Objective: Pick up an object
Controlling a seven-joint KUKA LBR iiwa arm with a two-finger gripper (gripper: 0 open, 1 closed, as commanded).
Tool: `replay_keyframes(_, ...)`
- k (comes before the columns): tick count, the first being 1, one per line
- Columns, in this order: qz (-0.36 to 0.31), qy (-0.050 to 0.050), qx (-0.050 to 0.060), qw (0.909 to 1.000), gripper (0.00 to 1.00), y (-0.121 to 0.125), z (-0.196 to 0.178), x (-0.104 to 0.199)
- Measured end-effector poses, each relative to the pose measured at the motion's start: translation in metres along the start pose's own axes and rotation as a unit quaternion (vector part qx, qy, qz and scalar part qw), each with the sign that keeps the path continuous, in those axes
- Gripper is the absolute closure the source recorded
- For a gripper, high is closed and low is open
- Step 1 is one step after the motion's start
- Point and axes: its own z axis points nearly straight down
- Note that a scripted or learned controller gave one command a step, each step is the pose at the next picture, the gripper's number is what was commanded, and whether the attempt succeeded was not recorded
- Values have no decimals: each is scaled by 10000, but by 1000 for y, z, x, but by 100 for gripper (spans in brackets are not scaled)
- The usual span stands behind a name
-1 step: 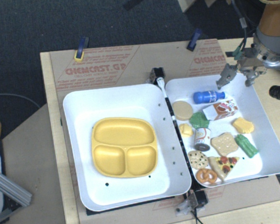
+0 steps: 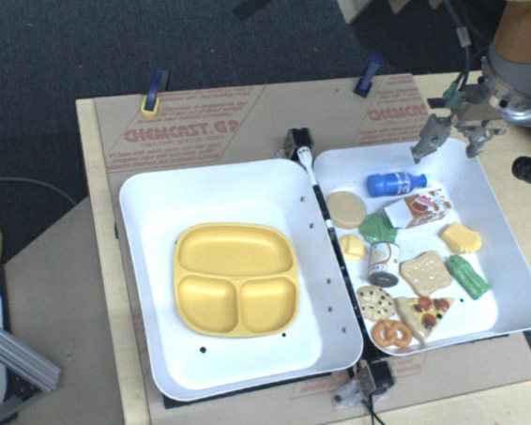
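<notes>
Toys crowd the right bin point(image 2: 498, 229); the blue bottle point(image 2: 394, 183) lies on its side at its upper middle, light, stiff and slick, best pinched across its body. Above it, upper right of frame, the tool point(image 2: 453, 140) hangs spread open, holding nothing.

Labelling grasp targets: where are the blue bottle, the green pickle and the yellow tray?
blue bottle point(image 2: 393, 183), camera view, middle of its body.
green pickle point(image 2: 467, 276), camera view, mid-length.
yellow tray point(image 2: 236, 277), camera view, central divider.
</notes>
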Motion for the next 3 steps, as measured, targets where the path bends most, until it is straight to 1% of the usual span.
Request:
replay_keyframes(1, 1, 1, 15, 10000, 0, 1, 61, -5)
replay_keyframes(2, -7, 3, 23, 10000, 0, 7, 106, -6)
replay_keyframes(3, -9, -38, -94, 9999, 0, 12, 131, -8)
